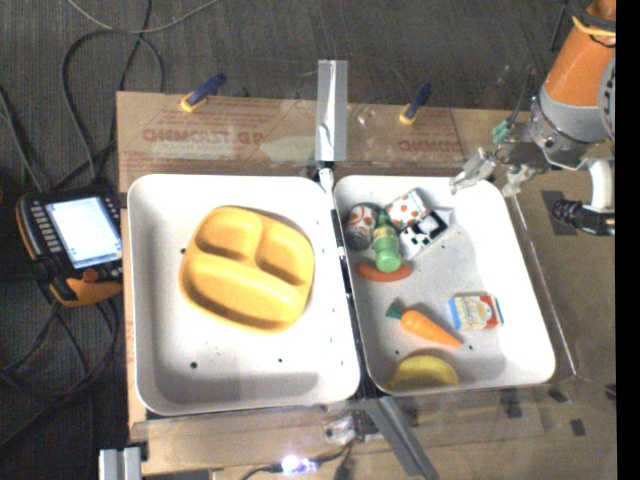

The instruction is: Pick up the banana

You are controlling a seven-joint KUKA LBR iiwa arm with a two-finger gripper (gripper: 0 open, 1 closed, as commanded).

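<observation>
The banana (424,371) is yellow and lies flat at the front edge of the right bin (525,298), just below an orange carrot (428,327). My gripper (489,175) hovers over the bin's far right corner, well away from the banana. Its two fingers are spread apart, open, with nothing between them. The grey arm with its orange band (580,68) comes in from the upper right.
Also in the right bin are a small carton (474,311), a can (360,225), a green piece (387,253), a red-dotted box (405,209) and a black-and-white box (427,230). A yellow divided plate (250,266) lies in the left bin (160,348). A handheld screen (75,232) sits off the bench at the left.
</observation>
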